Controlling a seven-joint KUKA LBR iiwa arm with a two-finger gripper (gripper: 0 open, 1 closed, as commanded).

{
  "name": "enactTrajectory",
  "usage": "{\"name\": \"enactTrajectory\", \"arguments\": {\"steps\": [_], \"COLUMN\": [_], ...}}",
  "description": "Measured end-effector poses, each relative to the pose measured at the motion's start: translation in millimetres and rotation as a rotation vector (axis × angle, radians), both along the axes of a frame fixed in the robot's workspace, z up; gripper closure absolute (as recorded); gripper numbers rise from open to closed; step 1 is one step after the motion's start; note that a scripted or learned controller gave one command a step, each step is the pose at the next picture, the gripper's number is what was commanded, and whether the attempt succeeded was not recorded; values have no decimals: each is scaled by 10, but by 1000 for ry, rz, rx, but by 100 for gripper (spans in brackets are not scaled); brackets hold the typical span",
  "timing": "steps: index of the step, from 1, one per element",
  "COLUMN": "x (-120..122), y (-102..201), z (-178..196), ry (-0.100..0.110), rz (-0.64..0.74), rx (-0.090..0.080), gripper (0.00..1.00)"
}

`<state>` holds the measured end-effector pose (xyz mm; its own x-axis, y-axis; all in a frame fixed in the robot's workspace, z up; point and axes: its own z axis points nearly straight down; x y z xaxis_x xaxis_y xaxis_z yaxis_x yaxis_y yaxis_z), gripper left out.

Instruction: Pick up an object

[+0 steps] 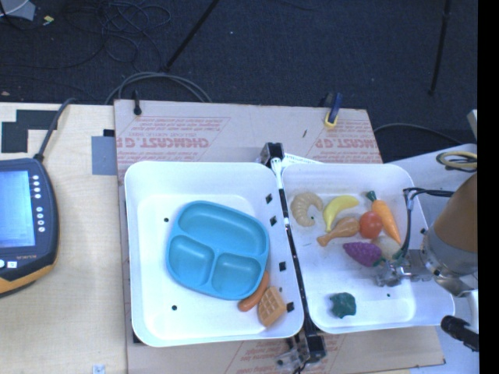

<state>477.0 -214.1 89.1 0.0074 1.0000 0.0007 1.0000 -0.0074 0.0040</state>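
The right bin (355,325) holds toy food: a tan shrimp (306,207), a yellow banana (340,207), a drumstick (341,231), a red tomato (370,224), an orange carrot (384,216), purple grapes (362,252), a pale piece (387,247) and a green broccoli (342,305). My gripper (388,274) sits low at the bin's right side, just right of and below the grapes and under the pale piece. I see nothing gripped in it. The broccoli lies apart from it, to its lower left.
The left bin (148,209) bears a blue divided plate (218,248), with a sausage (253,296) and a waffle (271,307) at its lower right. A teach pendant (19,216) lies on the bench at far left. Cardboard (234,135) lies under both bins.
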Motion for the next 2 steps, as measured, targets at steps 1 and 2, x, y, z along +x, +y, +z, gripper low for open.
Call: {"name": "enactTrajectory", "arguments": {"steps": [1, 2], "x": [0, 0], "y": [0, 0], "z": [0, 0], "ry": [0, 0], "rz": [0, 0], "rx": [0, 0], "gripper": [100, 100]}}
